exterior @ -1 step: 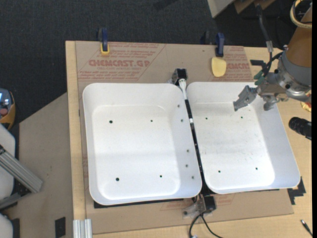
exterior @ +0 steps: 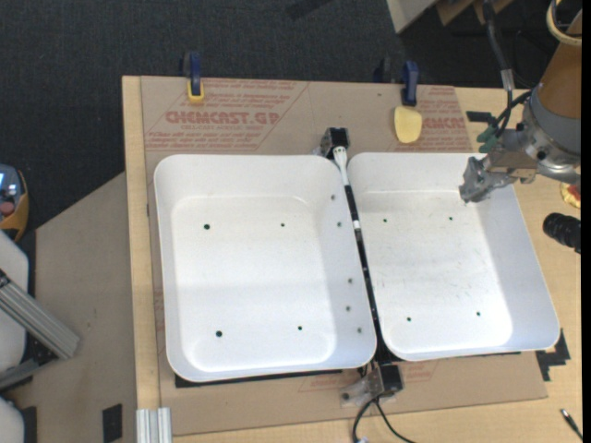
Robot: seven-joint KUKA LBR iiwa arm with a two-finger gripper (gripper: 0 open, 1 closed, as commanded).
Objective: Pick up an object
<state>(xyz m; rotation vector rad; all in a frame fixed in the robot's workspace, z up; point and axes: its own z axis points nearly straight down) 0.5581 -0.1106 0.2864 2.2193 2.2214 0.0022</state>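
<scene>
1. The arm [exterior: 554, 109] reaches in from the right, wrist angled down-left.
2. The gripper [exterior: 474, 185] hangs over the right bin's [exterior: 517, 275] far right part.
3. Its opening cannot be told.
4. A yellow object [exterior: 407, 124] lies on the board beyond the bins.

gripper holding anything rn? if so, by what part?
Nothing visible between the gripper fingers. It hovers over the right bin's upper right corner; open or shut can't be told.

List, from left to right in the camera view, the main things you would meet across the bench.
Left white bin → black divider strip between the bins → right white bin → gripper above its far right corner.
</scene>
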